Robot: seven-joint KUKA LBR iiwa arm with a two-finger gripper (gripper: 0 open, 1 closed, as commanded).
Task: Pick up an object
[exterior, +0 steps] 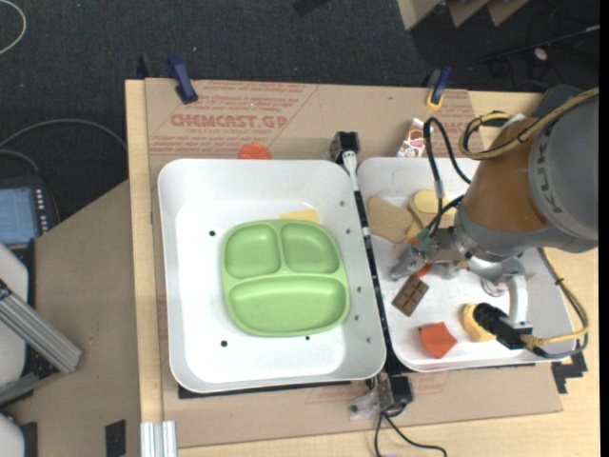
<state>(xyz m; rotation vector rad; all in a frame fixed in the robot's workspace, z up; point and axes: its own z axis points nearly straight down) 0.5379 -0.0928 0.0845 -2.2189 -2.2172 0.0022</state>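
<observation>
My claw [419, 255] hangs low in the right white bin [552, 327] — just above the brown rectangular block [410, 297] — its spread I cannot tell.

Left shallow white bin [181, 255]: green three-compartment plastic plate [284, 277] at centre; pale yellow flat piece [300, 216] just behind the plate, touching its rim. Right shallow white bin [400, 350]: tan wedge-shaped block [387, 217] at back left, brown rectangular block [410, 296] in front of it, orange-red cube [437, 339] near the front edge, yellow round object [473, 321] just right of the cube.
</observation>
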